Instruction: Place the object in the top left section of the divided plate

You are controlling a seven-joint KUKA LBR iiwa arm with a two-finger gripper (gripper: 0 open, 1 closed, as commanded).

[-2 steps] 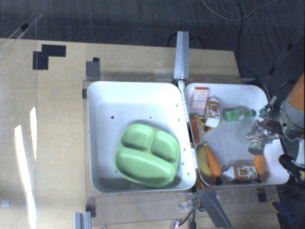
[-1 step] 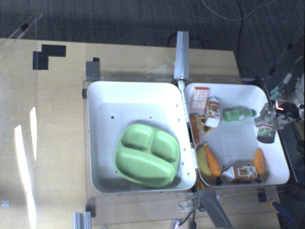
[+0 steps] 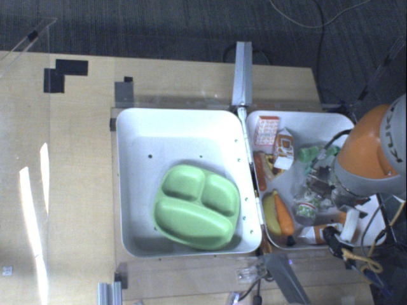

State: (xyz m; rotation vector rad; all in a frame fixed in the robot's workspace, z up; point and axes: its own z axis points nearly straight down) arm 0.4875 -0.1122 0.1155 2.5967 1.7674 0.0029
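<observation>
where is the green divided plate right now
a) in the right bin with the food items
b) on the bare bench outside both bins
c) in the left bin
c: the green plate lies in the left bin, while the carrot and other items sit in the right bin.

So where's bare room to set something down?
Left bin: bare white floor behind and left of the green divided plate, whose three sections hold nothing. Right bin is crowded: banana, carrot, cartons and the arm.
</observation>
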